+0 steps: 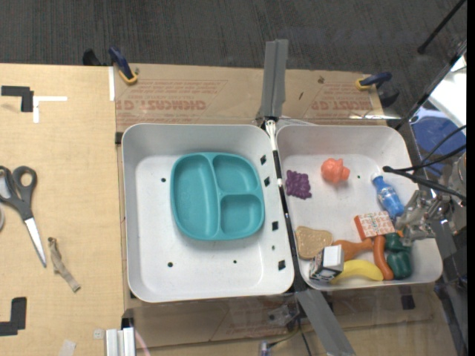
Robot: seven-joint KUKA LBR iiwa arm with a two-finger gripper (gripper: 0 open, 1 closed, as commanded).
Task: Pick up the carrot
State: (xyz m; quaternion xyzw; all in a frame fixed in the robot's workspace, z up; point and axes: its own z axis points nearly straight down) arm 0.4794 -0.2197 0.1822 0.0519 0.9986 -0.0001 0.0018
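The carrot (378,256) is a short orange stick near the front right corner of the right bin (349,143). It lies between a yellow banana (360,271) and a dark green piece (398,259). A second long orange piece (350,247) runs leftward from its top end. My gripper (417,218) hangs over the bin's right side, up and to the right of the carrot and apart from it, beside a small orange-red box (372,225). Cables and metal parts hide how its tips stand.
The right bin also holds a blue bottle (387,195), an orange round toy (335,170), purple grapes (298,185), a toast slice (314,239) and a white cube (327,263). The left bin (148,199) holds a teal divided plate (218,196). Scissors (24,202) lie on the bench at left.
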